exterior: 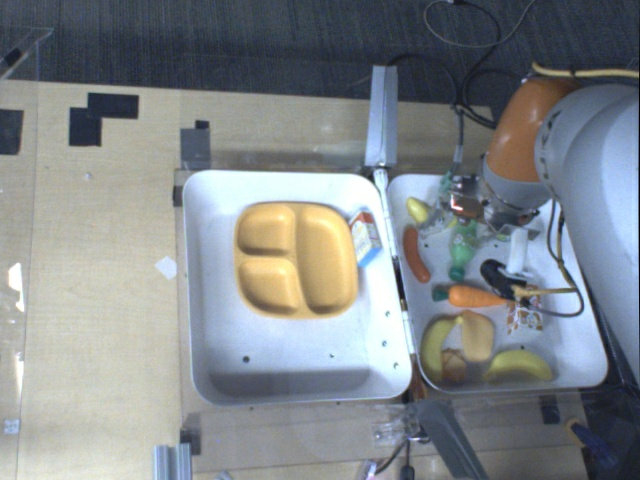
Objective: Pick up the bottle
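A small green bottle lies in the right bin, near its upper middle, between a red sausage-shaped toy and a black cable. My gripper hangs directly over the bottle's upper end, low inside the bin. The gripper's body and wrist hide the top of the bottle, so contact between them is unclear. The grey arm with its orange band comes in from the right.
The right bin also holds a yellow fruit, a carrot, a banana, a bread slice and another yellow piece. The left bin bears a yellow divided plate and a small carton.
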Motion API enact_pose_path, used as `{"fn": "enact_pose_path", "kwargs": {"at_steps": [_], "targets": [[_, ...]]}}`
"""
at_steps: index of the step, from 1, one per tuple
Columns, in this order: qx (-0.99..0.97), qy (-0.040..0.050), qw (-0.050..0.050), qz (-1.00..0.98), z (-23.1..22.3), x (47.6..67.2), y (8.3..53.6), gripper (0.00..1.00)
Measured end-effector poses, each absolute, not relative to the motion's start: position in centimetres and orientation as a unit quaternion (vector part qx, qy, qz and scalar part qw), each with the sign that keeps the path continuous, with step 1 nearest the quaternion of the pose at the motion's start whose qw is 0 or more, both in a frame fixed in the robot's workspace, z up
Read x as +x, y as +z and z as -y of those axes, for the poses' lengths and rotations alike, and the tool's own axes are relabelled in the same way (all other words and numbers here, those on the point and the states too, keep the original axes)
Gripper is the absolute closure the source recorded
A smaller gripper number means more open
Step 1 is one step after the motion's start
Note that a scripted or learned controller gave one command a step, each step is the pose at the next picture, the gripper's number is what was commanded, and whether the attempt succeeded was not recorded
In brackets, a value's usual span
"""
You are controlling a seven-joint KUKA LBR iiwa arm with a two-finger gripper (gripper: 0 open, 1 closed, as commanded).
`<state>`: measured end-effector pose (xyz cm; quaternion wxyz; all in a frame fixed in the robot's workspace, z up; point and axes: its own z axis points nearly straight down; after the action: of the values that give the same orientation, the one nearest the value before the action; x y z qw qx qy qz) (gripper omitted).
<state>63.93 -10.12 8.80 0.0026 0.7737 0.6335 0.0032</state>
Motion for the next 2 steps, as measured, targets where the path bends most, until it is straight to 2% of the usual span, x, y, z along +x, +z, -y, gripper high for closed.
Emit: {"fn": "enact_pose_path", "kwargs": {"at_steps": [1,2], "targets": [[0.772,0.0061,0.004,-0.636,10.0,64.2,10.1,1.00],[0.784,0.0024,0.002,-0.621,-0.5,67.0,24.8,1.00]]}}
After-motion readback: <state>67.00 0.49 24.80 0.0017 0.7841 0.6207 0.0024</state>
